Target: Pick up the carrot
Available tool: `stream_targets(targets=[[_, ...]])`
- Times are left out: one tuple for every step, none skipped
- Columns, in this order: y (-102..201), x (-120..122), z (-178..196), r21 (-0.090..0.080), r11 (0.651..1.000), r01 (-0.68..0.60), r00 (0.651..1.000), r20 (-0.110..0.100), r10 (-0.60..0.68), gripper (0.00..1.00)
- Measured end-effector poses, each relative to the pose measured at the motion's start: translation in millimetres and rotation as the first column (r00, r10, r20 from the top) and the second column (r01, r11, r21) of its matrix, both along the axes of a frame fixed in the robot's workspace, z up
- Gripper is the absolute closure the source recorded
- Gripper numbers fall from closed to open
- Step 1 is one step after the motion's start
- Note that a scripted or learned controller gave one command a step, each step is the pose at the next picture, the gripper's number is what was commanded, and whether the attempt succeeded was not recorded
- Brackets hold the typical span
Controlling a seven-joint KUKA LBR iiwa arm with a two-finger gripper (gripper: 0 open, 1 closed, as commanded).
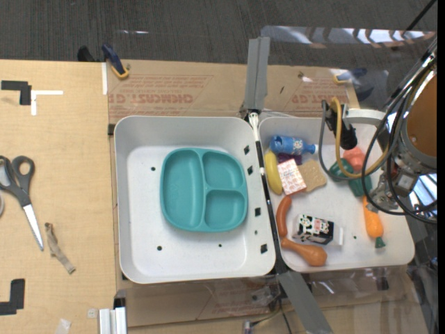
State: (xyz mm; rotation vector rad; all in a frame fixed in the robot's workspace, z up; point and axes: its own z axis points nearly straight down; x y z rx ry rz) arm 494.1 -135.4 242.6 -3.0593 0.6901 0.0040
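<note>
Two white bins sit side by side on the tabletop, sharing a central divider. The left bin holds a single teal divided plate set near its centre. A band of bare white floor runs around the plate on all sides, widest along the near wall and the left wall.

The right bin is crowded in its left half. Along the divider lie a yellow banana, a red-and-white packet partly over a tan cracker, and a blue bottle toward the far wall. Nearer the front lie a long orange sausage-shaped piece, a black-and-white carton and a brown drumstick-shaped piece. Open floor remains in the middle of the bin between the carton and the right wall.

The carrot lies on the floor of the right bin, close to its right wall, with its green top pointing toward the near edge. It stands apart from the carton, with bare floor between them.

The arm enters from the right, above the right bin's far right corner. The claw is hidden under cables and wrist hardware just above the carrot; whether it is open or closed cannot be determined.

A pair of scissors lies on the tabletop left of the bins.
</note>
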Motion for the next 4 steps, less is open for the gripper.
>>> stream_targets(targets=[[31,10,-30,-0.001,0.975,-0.221,0.975,0.000,0.221,1.00],[-1,32,95,0.001,0.970,-0.241,0.970,0.003,0.241,1.00],[18,-1,-66,0.000,0.982,-0.186,0.982,-0.003,0.186,1.00],[-50,22,65,0.000,0.970,-0.242,0.970,0.004,0.242,1.00]])
